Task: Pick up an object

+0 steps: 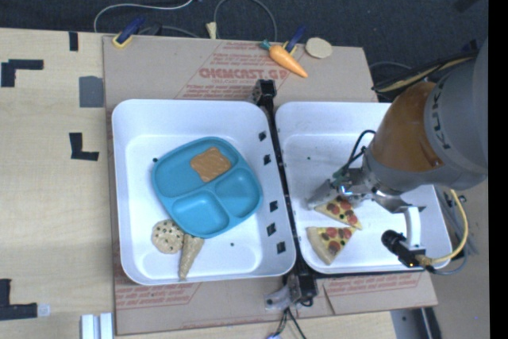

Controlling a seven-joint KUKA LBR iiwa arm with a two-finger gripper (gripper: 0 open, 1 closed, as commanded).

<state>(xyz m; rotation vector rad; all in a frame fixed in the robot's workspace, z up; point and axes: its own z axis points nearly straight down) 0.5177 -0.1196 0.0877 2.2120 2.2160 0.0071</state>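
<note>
Two toy pizza slices lie in the right bin [317, 123]: one [341, 209] near the bin's middle, the other [328, 240] close to the front wall. My gripper [340, 187] reaches in from the right and hangs just above the upper slice, its tip right at the slice's back edge. The grey arm with its orange band [409, 135] covers the bin's right part. In the left bin [131, 171] a blue divided plate [208, 186] carries a brown toast piece [210, 163].
A cookie [166, 236] and a cone-shaped piece [189, 254] lie at the left bin's front. A toy carrot [286, 60] and a tan disc [319, 48] rest on the cardboard behind the bins. Cables run by the arm's right side.
</note>
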